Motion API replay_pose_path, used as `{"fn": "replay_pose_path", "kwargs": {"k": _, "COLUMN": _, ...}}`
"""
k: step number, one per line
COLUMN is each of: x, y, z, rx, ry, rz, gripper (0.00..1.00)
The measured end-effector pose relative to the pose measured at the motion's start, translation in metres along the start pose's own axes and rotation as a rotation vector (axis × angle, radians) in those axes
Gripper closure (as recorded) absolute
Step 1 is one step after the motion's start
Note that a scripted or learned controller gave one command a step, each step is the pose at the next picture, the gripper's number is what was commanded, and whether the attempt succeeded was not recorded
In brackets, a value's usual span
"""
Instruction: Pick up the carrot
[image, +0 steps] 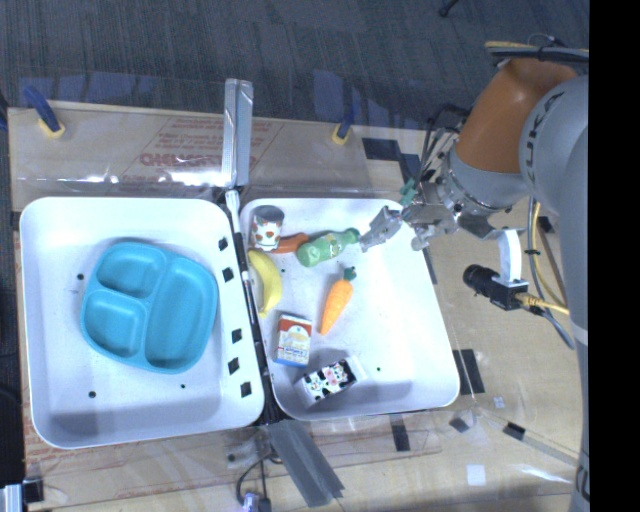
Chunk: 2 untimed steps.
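Jaws parted, gripper (400, 228) holding nothing — carrot (336, 299) lies apart.

L bin (40, 300): blue divided tray (150, 305). R bin (420, 340): small jar (266, 227) at top-left corner, green bottle (327, 247) on its side beside it, banana (264, 279) along L wall, juice carton (293, 339), cow-print box (329, 379) nr front.
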<state>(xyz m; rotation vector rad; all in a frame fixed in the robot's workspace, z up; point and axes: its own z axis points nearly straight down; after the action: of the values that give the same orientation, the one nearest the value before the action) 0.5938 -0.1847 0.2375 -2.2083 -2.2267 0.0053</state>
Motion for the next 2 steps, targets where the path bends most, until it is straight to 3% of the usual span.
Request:
{"fn": "replay_pose_path", "kwargs": {"k": 1, "x": -0.0079, "y": -0.0081, "z": 0.1474, "rx": -0.001, "ry": -0.001, "rz": -0.040, "gripper": 0.00}}
{"fn": "replay_pose_path", "kwargs": {"k": 2, "x": -0.0074, "y": -0.0081, "z": 0.1390, "rx": 0.003, "ry": 0.001, "rz": -0.043, "gripper": 1.00}}
